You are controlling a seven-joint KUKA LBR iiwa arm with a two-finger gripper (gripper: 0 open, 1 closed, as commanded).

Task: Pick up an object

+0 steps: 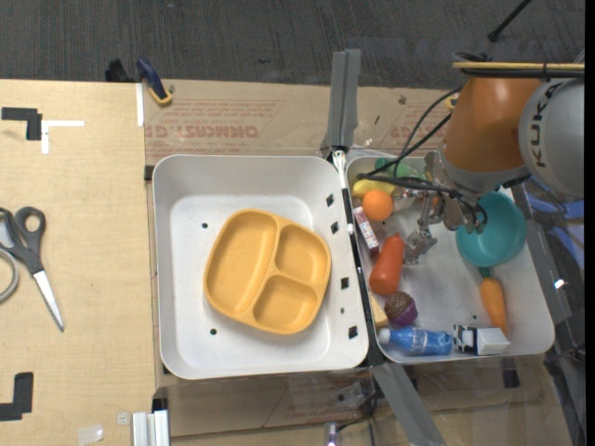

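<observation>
Toys lie all over the right bin, and any one of them could be the thing to pick up. None is up in the air yet, so the job looks just begun.

The pincer hangs low in the right bin, under the grey arm with its orange band. It sits in the bare middle of the bin. I cannot tell how its grip is set, because it is small and dark from up here. Nothing shows in its grip.

Just to its left lies a red-orange carrot toy. An orange ball sits a bit higher up, near the bin's left wall. A purple and brown round toy lies below the carrot toy. A blue bottle rests along the bottom wall, next to a small white box. A teal bowl sits to the right of the pincer, partly under the arm. A small orange carrot lies below the bowl.

The left bin holds a yellow plate with three parts. Scissors lie on the desk, well apart from both bins.

I think the carrot toy is the closest thing to grab. What is left is everything: going down on a toy, squeezing it, and lifting it.
</observation>
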